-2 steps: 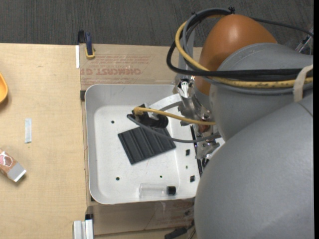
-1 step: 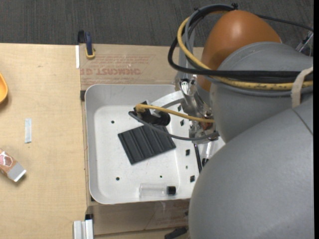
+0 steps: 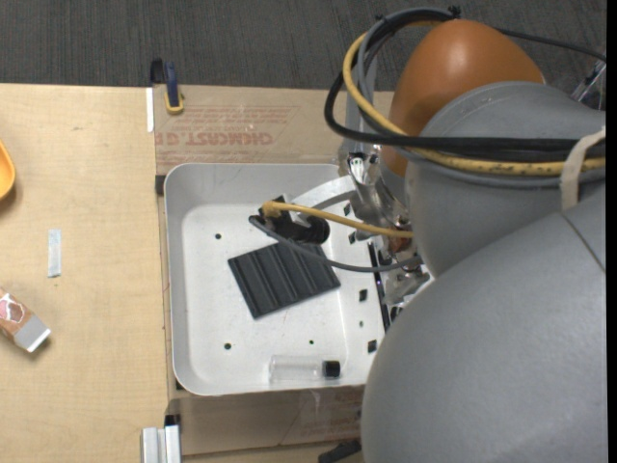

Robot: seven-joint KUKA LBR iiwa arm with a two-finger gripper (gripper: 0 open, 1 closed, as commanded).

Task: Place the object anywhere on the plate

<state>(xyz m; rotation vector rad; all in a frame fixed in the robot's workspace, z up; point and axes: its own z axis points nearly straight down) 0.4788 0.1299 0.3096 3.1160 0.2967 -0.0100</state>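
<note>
Seen from above, my grey arm (image 3: 501, 287) with its orange band reaches in from the right over the shallow white bin (image 3: 183, 287). My gripper (image 3: 378, 222) sits by the bin's right wall, mostly hidden under my wrist. I cannot tell how far open it is or whether it has hold of anything. A dark ribbed rectangular plate (image 3: 282, 280) lies flat mid-bin, askew to the walls. A small clear plastic tube with a black cap (image 3: 304, 368) lies along the bin's lower wall, apart from the plate.
</note>
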